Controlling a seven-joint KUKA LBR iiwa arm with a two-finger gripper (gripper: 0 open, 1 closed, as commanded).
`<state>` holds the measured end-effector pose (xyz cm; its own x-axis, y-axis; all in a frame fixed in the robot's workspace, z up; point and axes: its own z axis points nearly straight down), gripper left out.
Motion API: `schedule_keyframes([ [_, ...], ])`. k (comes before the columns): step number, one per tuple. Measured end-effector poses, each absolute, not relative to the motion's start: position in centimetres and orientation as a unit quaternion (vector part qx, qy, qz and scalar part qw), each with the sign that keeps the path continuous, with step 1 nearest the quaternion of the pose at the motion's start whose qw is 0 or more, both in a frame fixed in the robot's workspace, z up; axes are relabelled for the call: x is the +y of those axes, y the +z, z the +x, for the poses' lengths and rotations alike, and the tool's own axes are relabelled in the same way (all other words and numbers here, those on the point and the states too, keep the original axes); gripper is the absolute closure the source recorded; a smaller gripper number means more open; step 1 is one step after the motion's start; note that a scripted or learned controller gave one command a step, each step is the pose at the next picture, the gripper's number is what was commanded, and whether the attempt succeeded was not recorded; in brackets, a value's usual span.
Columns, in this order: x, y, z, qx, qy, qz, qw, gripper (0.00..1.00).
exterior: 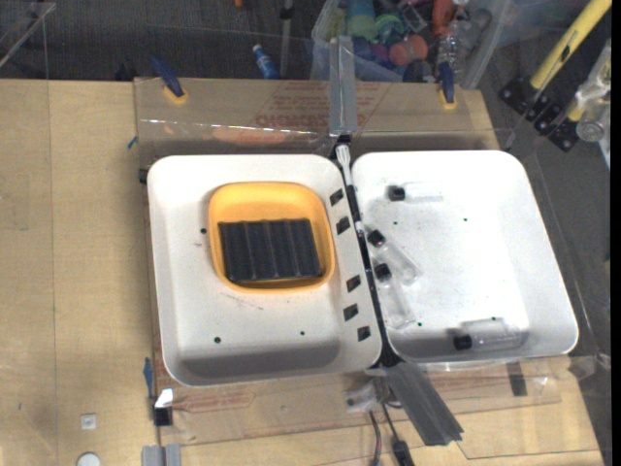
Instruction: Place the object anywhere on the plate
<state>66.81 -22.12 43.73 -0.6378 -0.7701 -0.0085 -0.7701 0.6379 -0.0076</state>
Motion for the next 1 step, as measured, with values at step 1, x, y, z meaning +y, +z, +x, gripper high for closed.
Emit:
schedule_keyframes([
  [1,-22.11,43.66,66.81,0.805,-0.0017,-0.593,0.005,1.00],
])
